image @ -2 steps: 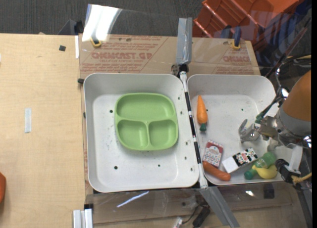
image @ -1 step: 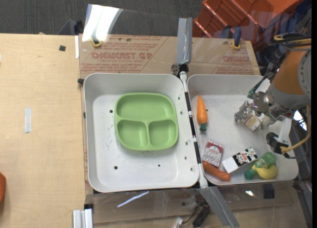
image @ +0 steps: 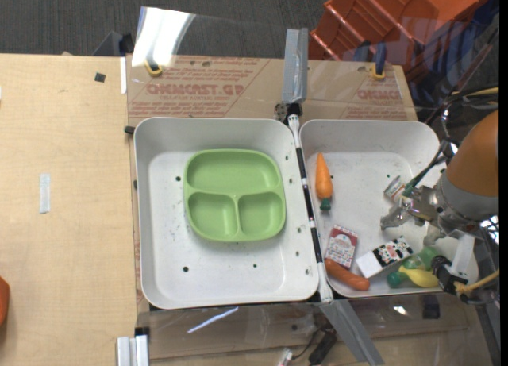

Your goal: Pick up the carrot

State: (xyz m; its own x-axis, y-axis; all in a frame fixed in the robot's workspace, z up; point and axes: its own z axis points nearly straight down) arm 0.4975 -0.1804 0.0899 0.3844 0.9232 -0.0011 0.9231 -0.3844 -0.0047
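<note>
Carrot in right bin

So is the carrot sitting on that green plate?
No, the carrot lies in the right bin near its left wall, while the green plate sits in the left bin.

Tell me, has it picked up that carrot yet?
Not yet. The carrot lies untouched by the right bin's left wall. The gripper hangs over that bin's right side, away from it. Reaching, gripping and lifting remain.
</note>
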